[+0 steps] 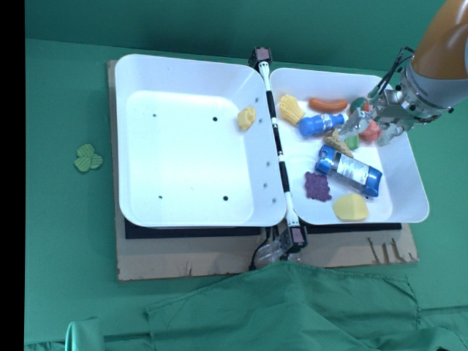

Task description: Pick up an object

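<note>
camera view: the gripper (373,125) hangs low in the right bin (413,189), over a red piece (371,131) and a green one (352,142). whether it's gripping, i cannot tell. just left of it lie a blue bottle (320,125) and a sausage (327,104). nothing visibly lifted, so the pick looks not yet done.

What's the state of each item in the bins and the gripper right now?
gripper: low over the right bin's far corner, among the toys
blue bottle: lying on its side
blue can: lying on its side
sausage: lying flat
yellow lump: alone in the left bin
</note>
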You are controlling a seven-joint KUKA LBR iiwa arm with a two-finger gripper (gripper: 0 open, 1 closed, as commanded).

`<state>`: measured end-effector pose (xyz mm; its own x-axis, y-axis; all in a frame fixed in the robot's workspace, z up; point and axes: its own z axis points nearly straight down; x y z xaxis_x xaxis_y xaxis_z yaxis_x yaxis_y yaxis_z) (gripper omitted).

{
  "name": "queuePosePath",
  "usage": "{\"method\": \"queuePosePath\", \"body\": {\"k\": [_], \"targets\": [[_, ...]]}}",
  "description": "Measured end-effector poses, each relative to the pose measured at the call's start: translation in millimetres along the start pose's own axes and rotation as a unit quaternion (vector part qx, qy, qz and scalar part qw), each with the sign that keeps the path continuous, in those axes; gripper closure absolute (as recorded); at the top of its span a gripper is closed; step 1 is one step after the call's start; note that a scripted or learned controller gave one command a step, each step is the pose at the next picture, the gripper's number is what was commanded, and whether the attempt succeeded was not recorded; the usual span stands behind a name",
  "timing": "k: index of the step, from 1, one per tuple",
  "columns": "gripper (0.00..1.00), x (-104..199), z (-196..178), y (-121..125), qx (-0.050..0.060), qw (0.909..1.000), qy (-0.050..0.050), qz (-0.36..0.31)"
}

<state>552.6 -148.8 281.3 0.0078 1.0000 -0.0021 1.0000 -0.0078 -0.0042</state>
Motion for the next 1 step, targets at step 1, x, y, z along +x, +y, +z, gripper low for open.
{"method": "queuePosePath", "body": {"k": [1], "targets": [[0.0,-25.8,96.9,19.8,-0.005,1.0,-0.001,-0.001]]}}
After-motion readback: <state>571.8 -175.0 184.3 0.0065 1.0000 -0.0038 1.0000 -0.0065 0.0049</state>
